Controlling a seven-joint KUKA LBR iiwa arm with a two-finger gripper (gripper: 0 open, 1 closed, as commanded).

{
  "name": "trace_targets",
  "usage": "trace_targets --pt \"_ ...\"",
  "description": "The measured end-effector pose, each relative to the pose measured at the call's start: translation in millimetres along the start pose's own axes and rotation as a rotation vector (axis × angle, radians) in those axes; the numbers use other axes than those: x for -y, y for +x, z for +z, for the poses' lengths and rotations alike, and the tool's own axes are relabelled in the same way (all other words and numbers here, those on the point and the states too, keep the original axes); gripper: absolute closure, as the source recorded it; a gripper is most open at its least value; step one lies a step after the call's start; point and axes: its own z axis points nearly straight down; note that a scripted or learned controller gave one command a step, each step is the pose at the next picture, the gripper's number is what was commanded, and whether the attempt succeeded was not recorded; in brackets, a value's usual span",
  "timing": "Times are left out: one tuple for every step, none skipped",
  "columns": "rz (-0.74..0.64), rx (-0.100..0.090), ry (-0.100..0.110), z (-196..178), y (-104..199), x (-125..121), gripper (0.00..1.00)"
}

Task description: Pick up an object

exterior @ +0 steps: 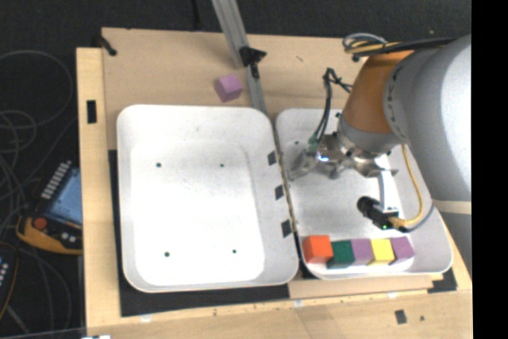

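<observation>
Along the front wall of the right bin (317,206) lies a row of small blocks: orange (319,248), green (342,252), purple (362,251), yellow (382,250) and another purple (402,248). My gripper (302,163) hangs low over the right bin's left side, near the divide between the two bins and well behind the row of blocks. The wrist hides most of it. A loose purple block (228,87) rests on the bench behind the left bin.
The left bin (198,194) sits beside the right one. A slanted metal pole (230,20) rises from the bench behind the bins. Cables and a handheld pendant (55,206) lie on the floor at the left.
</observation>
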Motion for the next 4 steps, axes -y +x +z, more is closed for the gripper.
trace_targets --pt "-0.003 0.003 0.005 -10.8 -4.7 2.7 1.00" --pt "0.002 -0.002 0.003 -103.3 65.5 96.6 1.00" --pt "-0.003 -0.002 0.006 -99.0 174.4 69.6 1.00" --pt "0.009 0.000 0.001 -153.3 154.1 87.3 1.00"
